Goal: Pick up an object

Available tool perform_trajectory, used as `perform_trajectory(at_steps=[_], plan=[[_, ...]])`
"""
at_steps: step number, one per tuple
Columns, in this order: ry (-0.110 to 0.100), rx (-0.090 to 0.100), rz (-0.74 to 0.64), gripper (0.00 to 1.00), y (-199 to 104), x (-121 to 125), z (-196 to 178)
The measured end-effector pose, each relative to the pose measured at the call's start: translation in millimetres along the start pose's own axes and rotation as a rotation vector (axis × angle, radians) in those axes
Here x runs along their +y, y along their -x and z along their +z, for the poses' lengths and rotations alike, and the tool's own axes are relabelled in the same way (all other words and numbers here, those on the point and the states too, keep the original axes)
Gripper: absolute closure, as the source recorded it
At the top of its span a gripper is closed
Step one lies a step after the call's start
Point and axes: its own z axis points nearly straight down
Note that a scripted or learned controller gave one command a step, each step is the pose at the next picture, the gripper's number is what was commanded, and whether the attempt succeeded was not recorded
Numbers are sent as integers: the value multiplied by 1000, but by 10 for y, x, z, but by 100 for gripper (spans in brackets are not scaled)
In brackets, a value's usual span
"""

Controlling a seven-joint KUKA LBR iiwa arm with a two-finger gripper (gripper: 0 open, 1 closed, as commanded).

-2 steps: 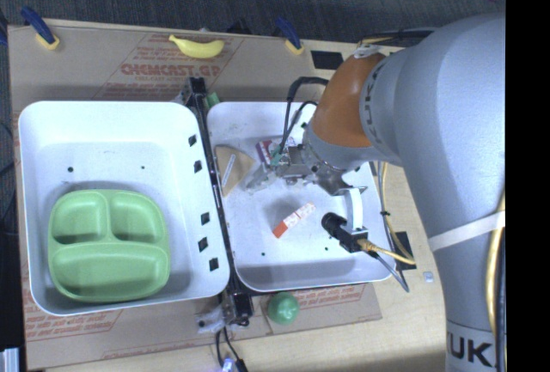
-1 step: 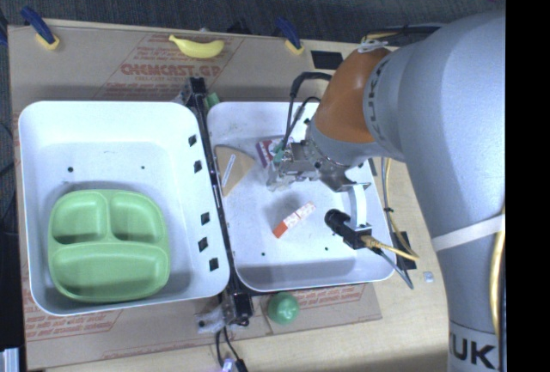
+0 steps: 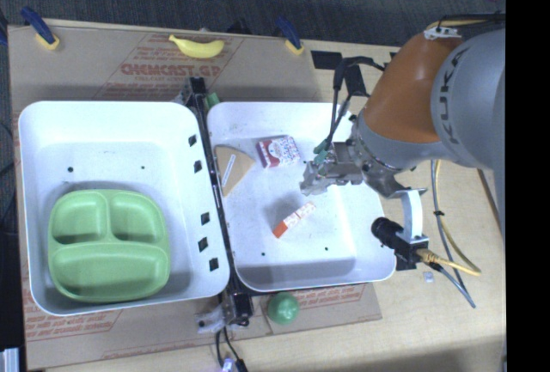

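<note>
One gripper [image 3: 314,181] hangs over your right bin [image 3: 258,269]; you cannot tell how it is set, it is too blurred. Just below it lies a small orange-and-white packet [image 3: 294,219], apart from it. A red-and-white carton [image 3: 278,151] sits to its upper left, beside a tan wedge [image 3: 230,167]. Your left bin [image 3: 34,125] holds a green tray [image 3: 106,245].

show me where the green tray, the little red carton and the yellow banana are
green tray [image 3: 107,246]: camera view, on its front compartment.
red carton [image 3: 277,151]: camera view, on its top face.
banana [image 3: 197,45]: camera view, on the middle of its curve.
</note>
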Motion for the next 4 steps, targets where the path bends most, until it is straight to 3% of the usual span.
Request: perform_trajectory(at_steps=[1,4], plan=[[-2,0,0,0,-3,-3,9],[-2,0,0,0,-3,-3,9]])
